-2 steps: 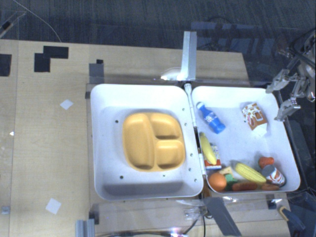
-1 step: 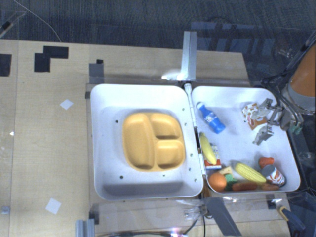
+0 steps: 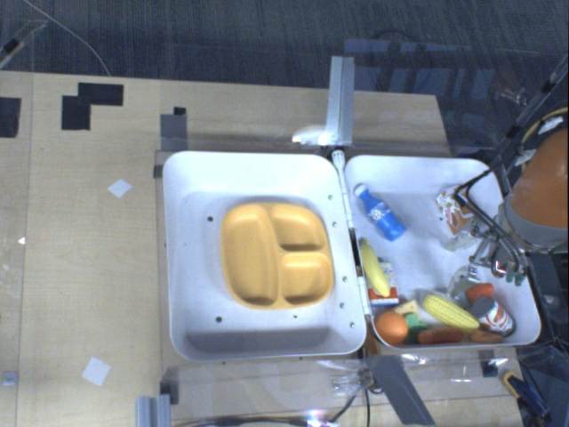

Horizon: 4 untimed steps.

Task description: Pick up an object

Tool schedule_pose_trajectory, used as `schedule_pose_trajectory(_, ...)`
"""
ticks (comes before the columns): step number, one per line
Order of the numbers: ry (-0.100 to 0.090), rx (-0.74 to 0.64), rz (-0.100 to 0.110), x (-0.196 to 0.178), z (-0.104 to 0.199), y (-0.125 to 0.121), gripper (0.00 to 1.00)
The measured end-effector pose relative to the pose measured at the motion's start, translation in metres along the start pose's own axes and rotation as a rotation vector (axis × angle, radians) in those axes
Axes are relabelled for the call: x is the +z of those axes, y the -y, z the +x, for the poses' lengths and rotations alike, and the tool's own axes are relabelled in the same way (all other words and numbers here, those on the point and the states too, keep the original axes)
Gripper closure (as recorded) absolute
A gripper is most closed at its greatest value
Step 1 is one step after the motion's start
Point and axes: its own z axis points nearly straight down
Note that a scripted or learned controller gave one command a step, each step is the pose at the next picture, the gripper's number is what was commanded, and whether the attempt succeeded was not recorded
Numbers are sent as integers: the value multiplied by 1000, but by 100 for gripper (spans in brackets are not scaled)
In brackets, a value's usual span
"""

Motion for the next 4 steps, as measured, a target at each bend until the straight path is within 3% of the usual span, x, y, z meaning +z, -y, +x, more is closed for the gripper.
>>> schedule_pose_trajectory(1,-15,308,-5,2,-59,-26,0)
schedule_pose_trajectory(2,-1,779,-1,3,-14,-5,0)
schedule_pose_trajectory(3,3,1042,-1,2,22,-6,0)
schedule_pose_trajectory(4,1,1322,-3,1,43,13,0)
